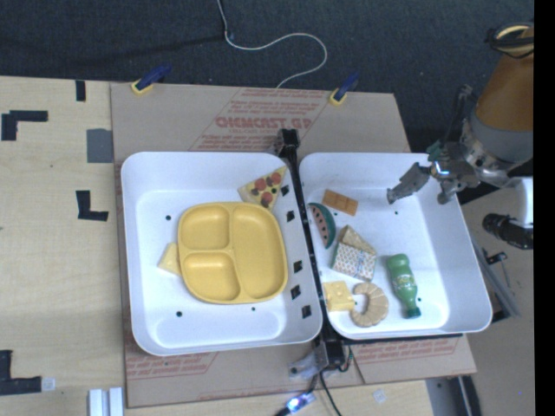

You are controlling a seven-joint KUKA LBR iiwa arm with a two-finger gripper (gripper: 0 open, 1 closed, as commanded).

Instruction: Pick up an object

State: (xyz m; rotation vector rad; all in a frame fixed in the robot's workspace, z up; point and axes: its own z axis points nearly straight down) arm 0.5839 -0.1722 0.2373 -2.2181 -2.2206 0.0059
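Note:
My gripper (423,191) hangs over the upper right part of the right bin (451,258), open, with nothing between its fingers. Its left finger (401,188) points down-left toward the bin floor. Below and to the left lie the toy foods: an orange cracker (340,204), a watermelon slice (323,224), a patterned sandwich wedge (355,254), a green bottle (402,285), a yellow cheese piece (338,296) and a tan ring-shaped pastry (371,305). The gripper touches none of them.
The left bin (147,198) holds a yellow divided plate (232,251), a pizza slice (264,187) at its upper right and a yellow wedge (168,257) tucked under the plate's left side. A divider (299,232) separates the bins. A white cable (277,46) lies beyond.

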